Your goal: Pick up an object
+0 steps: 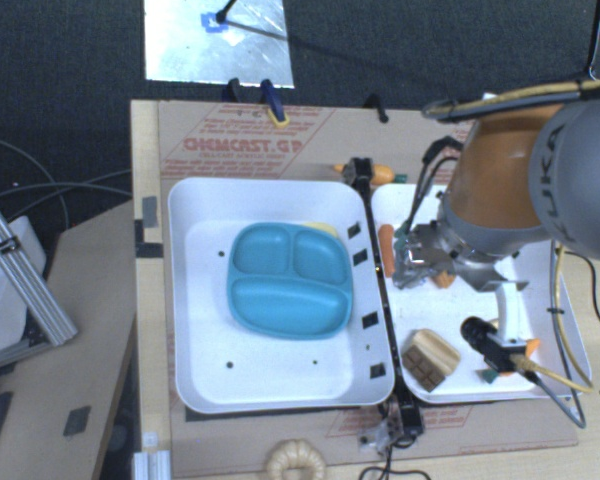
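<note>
My gripper point(410, 264) hangs low over the left part of the right bin point(550, 388), under the grey arm with its orange band. Just left of it, an orange carrot-shaped piece point(386, 249) lies along the divider between the bins. A small orange bit point(445, 280) shows right beside the gripper, partly hidden by it. Nearer the front of the same bin rests a wooden block point(430, 358). In the left bin point(195, 268) sits a blue divided plate point(288, 279), with a pale yellow thing point(325, 229) peeking out behind its far edge.
Both bins stand on a cardboard sheet point(250, 143). An orange item point(381, 175) lies outside the bins at the top of the divider. A blue and yellow clamp point(273, 103) sits at the cardboard's far edge. A yellow cable point(560, 328) hangs at the right.
</note>
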Motion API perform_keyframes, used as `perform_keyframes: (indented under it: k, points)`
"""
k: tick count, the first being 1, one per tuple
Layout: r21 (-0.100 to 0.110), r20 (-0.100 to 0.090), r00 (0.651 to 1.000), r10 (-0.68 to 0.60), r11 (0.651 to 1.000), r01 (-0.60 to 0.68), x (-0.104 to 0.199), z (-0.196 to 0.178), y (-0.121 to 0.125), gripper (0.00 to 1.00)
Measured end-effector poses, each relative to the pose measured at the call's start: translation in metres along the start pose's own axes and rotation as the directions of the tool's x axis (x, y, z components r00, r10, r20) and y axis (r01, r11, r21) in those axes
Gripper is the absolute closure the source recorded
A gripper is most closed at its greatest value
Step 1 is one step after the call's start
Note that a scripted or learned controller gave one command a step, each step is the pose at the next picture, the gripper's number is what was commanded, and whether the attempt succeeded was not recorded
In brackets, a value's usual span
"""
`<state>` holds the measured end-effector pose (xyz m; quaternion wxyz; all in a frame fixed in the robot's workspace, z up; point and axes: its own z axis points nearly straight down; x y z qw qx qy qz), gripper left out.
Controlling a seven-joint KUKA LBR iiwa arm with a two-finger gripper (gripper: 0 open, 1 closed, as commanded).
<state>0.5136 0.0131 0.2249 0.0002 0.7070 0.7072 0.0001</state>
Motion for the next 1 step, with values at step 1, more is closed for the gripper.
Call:
perform_keyframes:
  k: [1]
  points:
    - [0.0,0.0,1.0,-0.004,1.0,0.004,0.0109,0.0104,0.0076,1.0]
